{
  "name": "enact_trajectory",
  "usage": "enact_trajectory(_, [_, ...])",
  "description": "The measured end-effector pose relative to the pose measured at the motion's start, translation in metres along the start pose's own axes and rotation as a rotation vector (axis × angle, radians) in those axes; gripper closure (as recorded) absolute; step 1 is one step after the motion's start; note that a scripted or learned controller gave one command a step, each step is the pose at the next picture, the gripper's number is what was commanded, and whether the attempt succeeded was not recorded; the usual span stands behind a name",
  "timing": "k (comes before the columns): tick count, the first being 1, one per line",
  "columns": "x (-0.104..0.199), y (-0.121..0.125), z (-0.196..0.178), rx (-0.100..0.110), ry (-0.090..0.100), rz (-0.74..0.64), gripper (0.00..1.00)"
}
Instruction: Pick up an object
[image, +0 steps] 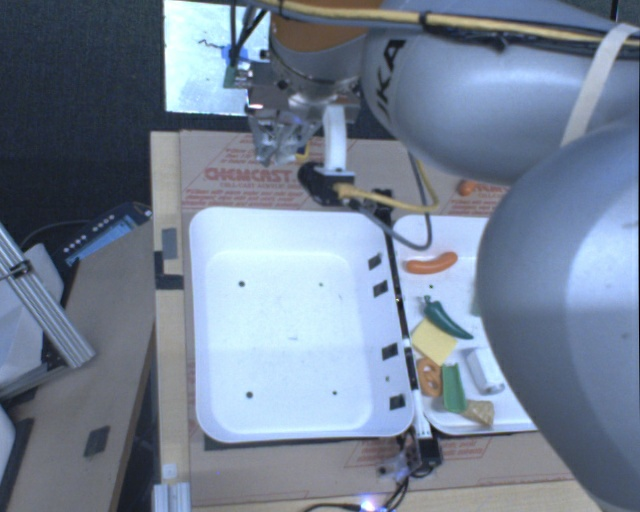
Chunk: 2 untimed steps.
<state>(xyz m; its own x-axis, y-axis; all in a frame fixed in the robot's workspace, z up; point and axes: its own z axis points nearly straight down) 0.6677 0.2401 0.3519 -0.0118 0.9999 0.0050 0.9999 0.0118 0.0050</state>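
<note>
Several small toys, a sausage (431, 264) among them, are kept at three o'clock for picking; whether the fingers (280, 141), raised at twelve o'clock, are parted cannot be told.

Brown cardboard sheet (245, 170) with red print, spread over a pale wooden bench (95, 330). Dark floor (70, 110) beyond, with one bright lit patch (200, 55) at top. Aluminium rail (40, 305) slanting at left.

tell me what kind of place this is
Likely a robot lab or test bench: a big grey arm hangs over two white bins, one holding toy food, on a cardboard-covered bench.
</note>
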Motion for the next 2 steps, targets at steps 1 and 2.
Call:
enact_trajectory(1, [-0.005,0.001,-0.108,-0.009,0.0,0.005,1.0])
enact_trajectory(2, [-0.005,0.001,-0.134,0.0,-0.003,0.005,1.0])
